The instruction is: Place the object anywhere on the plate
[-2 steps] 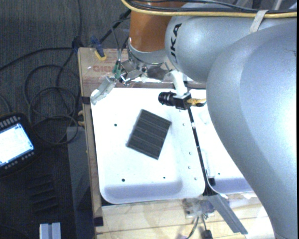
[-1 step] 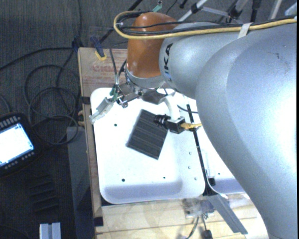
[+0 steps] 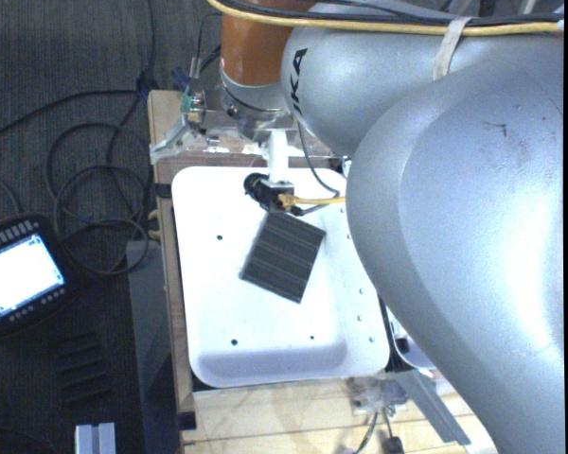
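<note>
A dark grey ribbed rectangular slab (image 3: pixel 282 258) lies flat and tilted in the middle of the left white bin (image 3: pixel 208 329). My gripper (image 3: pixel 265 149) hangs over the bin's far edge, just beyond the slab's upper corner, below the orange band of the wrist. Nothing can be seen held under it. The large grey body of the arm covers the whole right side of the view and hides the right bin.
The bin's white floor around the slab is bare. A wooden bench edge (image 3: pixel 265 424) runs along the front. A teach pendant (image 3: pixel 19 277) with a lit screen and loose cables (image 3: pixel 85 187) lie on the dark floor at left.
</note>
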You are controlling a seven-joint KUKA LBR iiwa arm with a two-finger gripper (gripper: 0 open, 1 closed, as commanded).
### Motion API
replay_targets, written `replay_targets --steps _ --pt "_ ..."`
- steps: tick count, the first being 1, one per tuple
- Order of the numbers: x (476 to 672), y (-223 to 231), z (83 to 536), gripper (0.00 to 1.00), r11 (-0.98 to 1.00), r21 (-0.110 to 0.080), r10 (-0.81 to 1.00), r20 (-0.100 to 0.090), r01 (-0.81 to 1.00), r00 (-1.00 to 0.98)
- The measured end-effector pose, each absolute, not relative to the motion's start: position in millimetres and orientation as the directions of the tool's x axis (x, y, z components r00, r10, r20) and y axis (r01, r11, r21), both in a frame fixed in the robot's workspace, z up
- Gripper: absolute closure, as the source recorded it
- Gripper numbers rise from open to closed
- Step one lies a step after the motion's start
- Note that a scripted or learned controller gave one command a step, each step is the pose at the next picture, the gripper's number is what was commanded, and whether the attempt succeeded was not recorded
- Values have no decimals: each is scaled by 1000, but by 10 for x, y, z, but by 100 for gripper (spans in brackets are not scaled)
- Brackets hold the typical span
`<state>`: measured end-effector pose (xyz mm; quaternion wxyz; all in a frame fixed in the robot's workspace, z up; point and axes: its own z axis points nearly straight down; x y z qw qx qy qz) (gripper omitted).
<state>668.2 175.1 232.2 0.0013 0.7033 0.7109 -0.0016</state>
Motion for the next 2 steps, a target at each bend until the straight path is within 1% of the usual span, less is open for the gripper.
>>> replay_targets --steps 1,2 --pt "5989 1796 2136 0 45 -4 999 -3 999 -45" --pt "5480 2052 3239 0 372 -1 928 -2 928 -372"
